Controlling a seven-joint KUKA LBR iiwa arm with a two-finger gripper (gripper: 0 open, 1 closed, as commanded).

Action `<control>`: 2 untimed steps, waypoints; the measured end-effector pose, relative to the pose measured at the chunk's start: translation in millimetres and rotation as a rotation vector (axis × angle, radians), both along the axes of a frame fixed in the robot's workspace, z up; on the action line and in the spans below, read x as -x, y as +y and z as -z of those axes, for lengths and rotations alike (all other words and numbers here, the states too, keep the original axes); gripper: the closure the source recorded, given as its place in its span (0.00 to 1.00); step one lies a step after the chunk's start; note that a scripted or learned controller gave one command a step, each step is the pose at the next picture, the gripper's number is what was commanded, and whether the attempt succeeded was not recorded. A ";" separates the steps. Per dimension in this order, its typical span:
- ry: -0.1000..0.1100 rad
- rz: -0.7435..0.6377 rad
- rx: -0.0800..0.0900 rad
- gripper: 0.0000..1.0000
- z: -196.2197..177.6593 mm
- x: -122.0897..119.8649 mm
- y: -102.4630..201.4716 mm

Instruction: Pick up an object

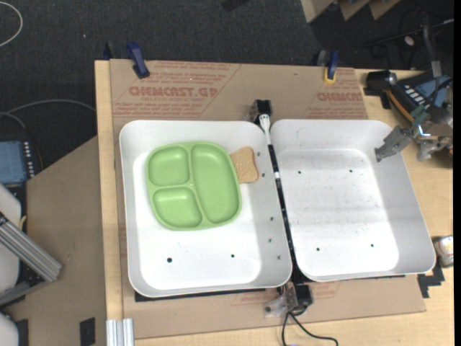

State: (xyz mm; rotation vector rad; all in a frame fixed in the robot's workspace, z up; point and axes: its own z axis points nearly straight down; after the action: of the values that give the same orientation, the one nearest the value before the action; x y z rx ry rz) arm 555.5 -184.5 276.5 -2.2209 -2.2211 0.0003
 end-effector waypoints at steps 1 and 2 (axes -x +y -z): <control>-0.024 -0.004 0.007 0.00 -270.0 -45.3 29.0; 0.001 -0.003 -0.002 0.00 -259.6 18.2 67.1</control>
State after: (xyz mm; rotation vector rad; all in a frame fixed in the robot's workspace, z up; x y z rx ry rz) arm 537.4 -117.4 536.1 -2.2162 -2.2229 -0.0001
